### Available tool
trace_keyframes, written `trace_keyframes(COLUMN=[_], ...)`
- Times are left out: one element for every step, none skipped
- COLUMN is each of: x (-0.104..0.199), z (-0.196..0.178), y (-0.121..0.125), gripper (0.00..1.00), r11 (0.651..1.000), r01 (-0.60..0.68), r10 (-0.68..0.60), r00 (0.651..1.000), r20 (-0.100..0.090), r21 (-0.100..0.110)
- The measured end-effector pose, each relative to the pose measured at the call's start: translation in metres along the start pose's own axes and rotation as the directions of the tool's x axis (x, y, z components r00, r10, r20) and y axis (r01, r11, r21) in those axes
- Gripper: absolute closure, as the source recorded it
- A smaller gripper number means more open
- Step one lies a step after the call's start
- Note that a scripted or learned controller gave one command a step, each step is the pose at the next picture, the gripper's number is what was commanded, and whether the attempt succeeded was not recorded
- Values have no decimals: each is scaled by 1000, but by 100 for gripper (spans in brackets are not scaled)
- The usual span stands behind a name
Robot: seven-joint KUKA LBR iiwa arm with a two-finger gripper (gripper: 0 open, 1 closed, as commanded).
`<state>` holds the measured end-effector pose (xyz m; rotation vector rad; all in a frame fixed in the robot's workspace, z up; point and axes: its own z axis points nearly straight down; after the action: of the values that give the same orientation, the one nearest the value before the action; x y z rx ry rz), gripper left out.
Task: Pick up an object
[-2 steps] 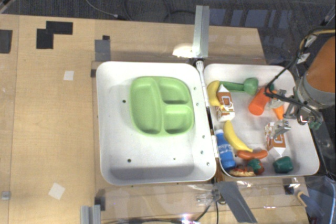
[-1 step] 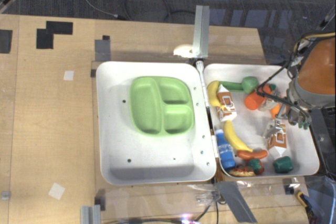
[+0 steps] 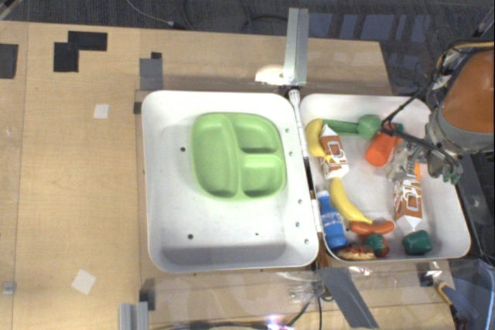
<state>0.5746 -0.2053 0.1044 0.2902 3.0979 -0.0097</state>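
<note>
The right bin [image 3: 461,237] holds several small things. A yellow banana [image 3: 345,202] lies in its middle, with a white and orange snack packet [image 3: 334,154] above it. An orange cup-like piece [image 3: 379,151] touches a green toy [image 3: 369,124] near the far wall. A second white and orange packet [image 3: 407,202] lies at the right. My gripper [image 3: 408,163] hangs low over the right bin, just above that second packet and right of the orange piece. Nothing shows as lifted.
A blue bottle [image 3: 332,220], a red and orange sausage-like toy [image 3: 371,228] and a dark green block [image 3: 416,243] lie along the right bin's near wall. The left bin [image 3: 166,189] bears a green divided plate [image 3: 236,154]. A metal post [image 3: 296,46] stands behind the bins.
</note>
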Motion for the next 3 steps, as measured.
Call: trace_keyframes(x=[0, -20, 30], z=[0, 17, 14], y=[0, 4, -7], gripper=[0, 0, 0], r11=[1000, 993, 998], r01=[0, -117, -56], r10=[0, 117, 56], r00=[1000, 993, 998], r20=[-1, -19, -18], r21=[0, -1, -1])
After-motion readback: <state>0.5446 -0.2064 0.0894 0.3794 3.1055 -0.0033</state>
